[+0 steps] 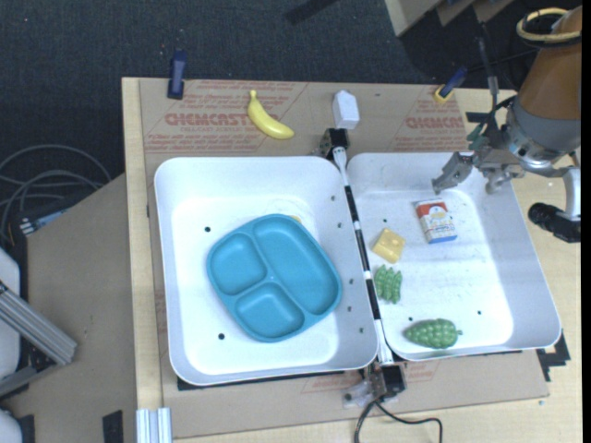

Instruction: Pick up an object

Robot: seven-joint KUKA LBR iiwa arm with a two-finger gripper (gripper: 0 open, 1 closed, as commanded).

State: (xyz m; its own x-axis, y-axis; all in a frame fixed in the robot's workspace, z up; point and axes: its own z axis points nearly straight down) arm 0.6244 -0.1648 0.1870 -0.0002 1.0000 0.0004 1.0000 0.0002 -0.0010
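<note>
1. The gripper [474, 167] hangs over the top right corner of the right bin [517, 275], fingers spread apart, nothing between them.
2. A small red and white box [435, 221] lies in that bin, just below the gripper.
3. Also in there: a yellow block [389, 245], a small green bunch [388, 283], a bigger green bunch [431, 332].
4. The left bin [180, 247] has a blue divided plate [271, 276].
5. A banana [267, 118] sits on the bench behind it.

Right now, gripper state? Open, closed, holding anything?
Gripper: open, holding nothing, above the right bin's far end, near the small carton.
</note>
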